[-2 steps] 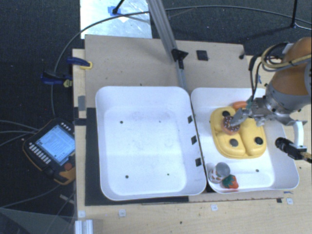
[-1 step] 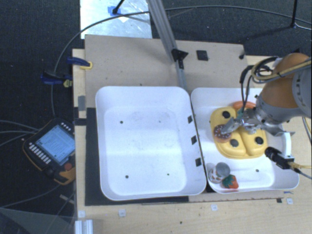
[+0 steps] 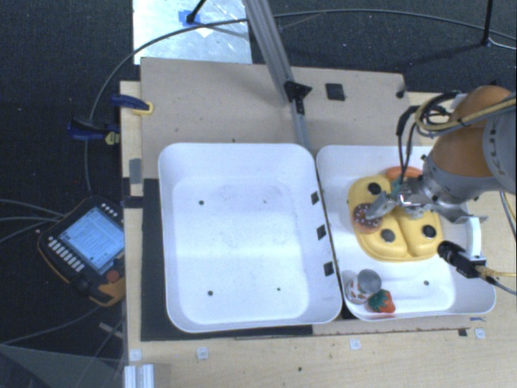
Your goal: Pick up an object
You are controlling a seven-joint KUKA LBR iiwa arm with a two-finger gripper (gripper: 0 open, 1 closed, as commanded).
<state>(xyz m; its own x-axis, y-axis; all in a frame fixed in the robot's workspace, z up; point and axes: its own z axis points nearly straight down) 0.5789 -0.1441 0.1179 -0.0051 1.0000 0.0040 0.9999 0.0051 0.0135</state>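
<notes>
Right now the gripper (image 3: pixel 386 204) is low in the right bin (image 3: pixel 477 297), over the left part of a yellow toy (image 3: pixel 396 233) w/ dark spots. Can't tell if it's closed on anything; metal parts and toy blur together from this angle.

Judging by the pose, the step in hand is the grab itself, prob. on the yellow toy. To do it well: close on a narrow edge or lobe, not across the wide rounded top, where a two-finger grip would likely slip. Then lift straight up, slowly, and check the toy comes along before swinging away.

Something orange (image 3: pixel 401 171) peeks out just behind the wrist. Near the bin's front-left corner lie a small grey piece (image 3: pixel 368 280) and a red-green piece (image 3: pixel 380 301), touching or nearly so; both well apart from the gripper, so no snag risk. The left bin (image 3: pixel 174 217) sits alongside.
</notes>
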